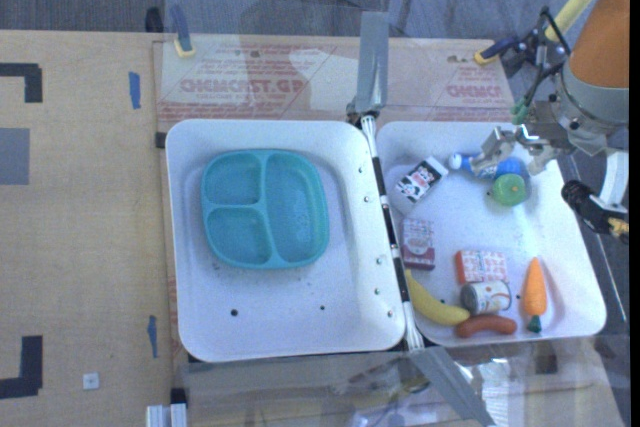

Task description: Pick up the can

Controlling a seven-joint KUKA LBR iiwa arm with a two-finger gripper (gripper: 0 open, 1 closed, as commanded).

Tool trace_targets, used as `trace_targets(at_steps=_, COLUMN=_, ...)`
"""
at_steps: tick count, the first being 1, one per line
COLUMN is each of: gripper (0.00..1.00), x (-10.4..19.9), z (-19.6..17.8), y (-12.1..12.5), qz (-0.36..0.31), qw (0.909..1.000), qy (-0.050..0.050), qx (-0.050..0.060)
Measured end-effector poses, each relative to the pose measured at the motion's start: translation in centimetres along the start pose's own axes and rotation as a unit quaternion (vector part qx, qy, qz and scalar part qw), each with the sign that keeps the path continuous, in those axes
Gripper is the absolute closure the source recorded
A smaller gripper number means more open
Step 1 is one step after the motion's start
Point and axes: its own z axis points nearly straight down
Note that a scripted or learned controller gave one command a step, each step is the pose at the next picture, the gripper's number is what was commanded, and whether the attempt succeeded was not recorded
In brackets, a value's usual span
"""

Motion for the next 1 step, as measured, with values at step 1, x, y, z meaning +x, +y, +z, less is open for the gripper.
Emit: trace_targets(at_steps=1, gripper=0.0, x=3.69, z=12.48, y=-9.4, qz=-0.069, qw=0.9976, qy=0.0, qx=-0.001)
